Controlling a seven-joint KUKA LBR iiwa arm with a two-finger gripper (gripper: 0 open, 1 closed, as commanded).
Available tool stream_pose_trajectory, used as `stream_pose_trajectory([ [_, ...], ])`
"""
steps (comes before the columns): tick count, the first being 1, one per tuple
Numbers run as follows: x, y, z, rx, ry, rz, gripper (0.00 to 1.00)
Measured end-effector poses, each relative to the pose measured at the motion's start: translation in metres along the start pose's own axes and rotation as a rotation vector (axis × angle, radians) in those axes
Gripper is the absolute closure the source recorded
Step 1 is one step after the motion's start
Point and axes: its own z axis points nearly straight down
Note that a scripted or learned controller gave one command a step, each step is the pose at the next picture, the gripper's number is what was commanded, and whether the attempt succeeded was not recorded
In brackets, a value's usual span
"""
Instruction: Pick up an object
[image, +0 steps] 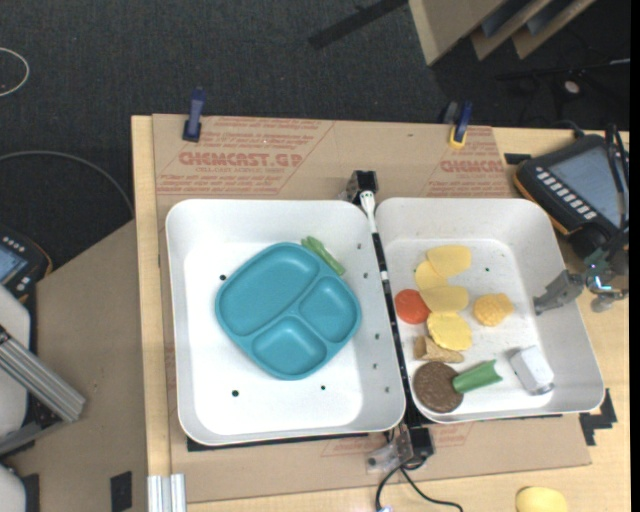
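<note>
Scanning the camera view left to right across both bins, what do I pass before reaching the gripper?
Blue divided plate → small green piece at its upper right edge → orange-red round piece → round cracker → white-grey block → gripper at the right bin's right wall.

Teal tray (288, 312); orange disc (411, 306); possibly brown cookie (438, 387)

Two white bins sit side by side: the left bin (190, 300) and the right bin (560, 300). The left one carries one blue divided tray (288, 310) and one small green piece (323, 255) at the tray's far edge. The right one carries three pale yellow chips (446, 296) (stacked in a loose column), one round crinkled yellow biscuit (491, 309), one orange-red disc (411, 306), one brown cookie (438, 387), one green cylinder (476, 377), one small tan scrap (432, 350) and one white-grey block (531, 369).
</note>
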Motion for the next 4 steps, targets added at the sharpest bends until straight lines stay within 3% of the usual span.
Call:
stream_pose_trajectory([
  [1, 0.001, -0.007, -0.194, -0.020, -0.008, -0.002, 0.00],
  [2, 0.001, -0.007, -0.195, -0.006, -0.004, -0.002, 1.00],
  [3, -0.017, -0.009, -0.118, 0.007, 0.002, 0.002, 1.00],
  [4, -0.016, -0.008, -0.076, 0.005, 0.002, 0.001, 1.00],
])
